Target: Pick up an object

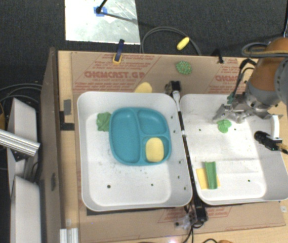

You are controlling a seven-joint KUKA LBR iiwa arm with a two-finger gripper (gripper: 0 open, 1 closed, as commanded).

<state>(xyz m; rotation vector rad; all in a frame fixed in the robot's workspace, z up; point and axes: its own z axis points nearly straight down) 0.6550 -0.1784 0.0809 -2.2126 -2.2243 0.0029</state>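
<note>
My gripper point(228, 116) hangs low over the far part of the right bin point(270, 186), reaching in from the right. A small green round thing point(223, 127) lies on the bin floor just below and in front of its fingertips. Nothing shows between the fingers. Near the front of the same bin lie a yellow block point(201, 178) and a green block point(211, 174) side by side. In the left bin point(93, 186) sits a blue divided plate point(133, 135) with a yellow lemon-like thing point(154, 149) in its lower right compartment. A green leafy piece point(103, 121) lies at the plate's left edge.
A yellow thing point(144, 88) and a green round thing point(183, 67) rest on the cardboard behind the bins. Between the bins runs a narrow divider point(182, 135). Cables loop behind the bench.
</note>
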